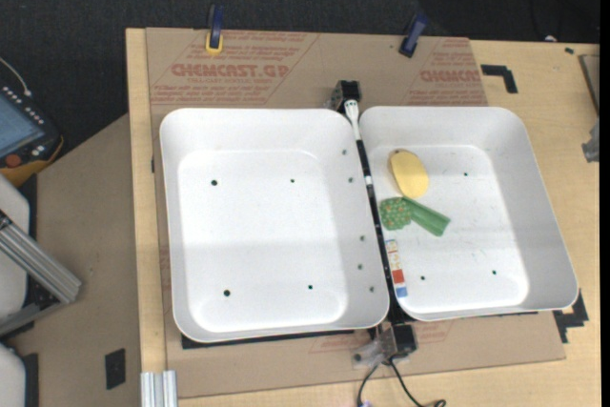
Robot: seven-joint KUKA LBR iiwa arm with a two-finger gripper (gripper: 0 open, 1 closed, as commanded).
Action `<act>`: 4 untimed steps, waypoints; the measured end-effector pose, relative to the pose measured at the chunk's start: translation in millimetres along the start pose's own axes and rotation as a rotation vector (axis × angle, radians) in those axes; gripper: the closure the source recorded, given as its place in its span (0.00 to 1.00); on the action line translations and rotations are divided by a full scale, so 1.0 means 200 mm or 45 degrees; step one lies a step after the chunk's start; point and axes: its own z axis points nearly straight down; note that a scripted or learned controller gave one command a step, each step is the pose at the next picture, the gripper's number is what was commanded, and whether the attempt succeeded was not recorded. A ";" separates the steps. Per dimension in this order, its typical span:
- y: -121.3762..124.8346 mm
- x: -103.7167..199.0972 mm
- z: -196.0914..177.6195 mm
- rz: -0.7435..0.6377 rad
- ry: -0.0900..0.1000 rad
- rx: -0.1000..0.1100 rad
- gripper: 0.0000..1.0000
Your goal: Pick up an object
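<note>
At the far left edge of the frame sits a device with a blue screen (17, 131), and below it a ribbed metal rail (38, 257) runs diagonally toward the lower left. The brown board (286, 62) carries red lettering along its top, with a blue and yellow clamp (215, 31) at its upper left edge and a blue clamp (414, 34) further right.

The left bin (181, 205) fills the centre left of the frame; its white floor shows a few small dark dots. A dark strip (367, 181) marks the seam where the two bins meet.

The right bin (534, 195) holds the objects, both close to its left wall. A yellow oval object (409, 173) lies in the upper left part of this bin. Just below it, touching or nearly touching, rests a green brush-like object (412, 214), its handle slanting toward the lower right.

The gripper's state and the arm's pose cannot be told, so neither object's place can be set against it.
</note>
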 end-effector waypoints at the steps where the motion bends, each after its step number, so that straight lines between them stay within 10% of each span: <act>1: -0.19 0.28 0.48 -0.003 0.002 0.000 1.00; 3: 0.35 1.08 0.68 -0.011 -0.004 -0.023 1.00; 4: 0.07 1.14 0.32 -0.003 -0.005 -0.024 1.00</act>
